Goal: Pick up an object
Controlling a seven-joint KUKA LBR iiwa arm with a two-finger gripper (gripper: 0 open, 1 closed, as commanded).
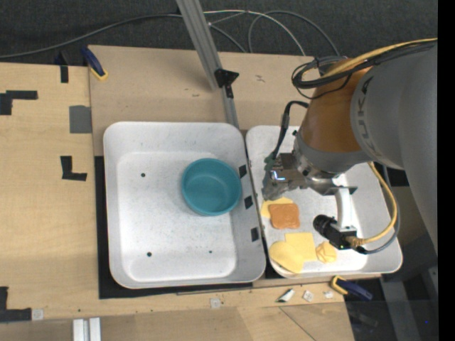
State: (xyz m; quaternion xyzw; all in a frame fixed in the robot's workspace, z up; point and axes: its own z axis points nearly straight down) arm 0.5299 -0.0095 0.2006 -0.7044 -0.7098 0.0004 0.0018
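A teal bowl [207, 185] sits in the left bin [135, 261], close to its right wall. In the right bin [384, 261] lie a brown toast-like square [284, 216], a flat yellow piece [293, 251] and a small yellow lump [325, 253]. My gripper [279, 182] hangs low over the right bin's left side, just above the brown square's far edge. The grey arm with its orange band [334, 119] covers the bin's back half, and the gripper's tip is hidden under the wrist.
A slanted metal pole [206, 48] crosses behind the left bin. Cables [270, 20] loop along the back. Blue clamps sit at the bench's back left [96, 64] and front right [352, 288]. A black hose fitting [330, 229] hangs beside the brown square.
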